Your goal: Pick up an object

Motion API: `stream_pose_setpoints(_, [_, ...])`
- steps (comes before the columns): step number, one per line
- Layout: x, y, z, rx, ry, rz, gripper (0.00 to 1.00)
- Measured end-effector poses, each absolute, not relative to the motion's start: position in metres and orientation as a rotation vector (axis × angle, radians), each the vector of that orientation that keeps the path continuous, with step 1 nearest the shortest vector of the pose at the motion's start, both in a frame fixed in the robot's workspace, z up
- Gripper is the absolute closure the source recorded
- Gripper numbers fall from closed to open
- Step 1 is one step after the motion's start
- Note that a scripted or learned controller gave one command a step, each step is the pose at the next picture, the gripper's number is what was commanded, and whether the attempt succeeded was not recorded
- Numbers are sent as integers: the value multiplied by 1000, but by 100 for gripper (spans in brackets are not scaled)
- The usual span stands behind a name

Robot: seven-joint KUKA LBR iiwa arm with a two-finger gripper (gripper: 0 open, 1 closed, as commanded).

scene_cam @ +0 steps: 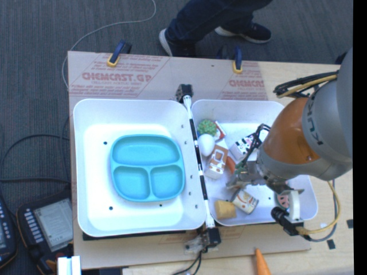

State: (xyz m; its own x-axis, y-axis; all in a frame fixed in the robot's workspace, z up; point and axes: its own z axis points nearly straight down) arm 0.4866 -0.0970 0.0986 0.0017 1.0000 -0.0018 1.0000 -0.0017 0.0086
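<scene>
My gripper [237, 176] reaches down into the right bin [269, 106], in the middle of a cluster of small objects. Around it lie a white egg shape [205, 144], a green-and-white item [207, 127], an orange-and-white carton [216, 160], a white dice-like box [241, 148], a small can [245, 201] and a tan bread-like piece [225, 209]. The arm's grey and orange wrist [295, 145] covers the bin's right part. I cannot see how the gripper stands against these things.
The left bin [92, 148] holds a light-blue tray with three compartments [147, 168]. A black clamp [184, 92] sits at the top of the divider between the bins. A person's legs and shoes [229, 16] stand beyond the bench's far edge.
</scene>
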Motion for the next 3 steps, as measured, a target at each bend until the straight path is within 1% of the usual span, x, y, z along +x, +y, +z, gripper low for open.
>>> stream_pose_setpoints(1, [486,-97,98,2219,2215,6,0])
stream_pose_setpoints(2, [486,-97,107,2219,2216,5,100])
stream_pose_setpoints(3, [526,-29,185,2220,2223,0,100])
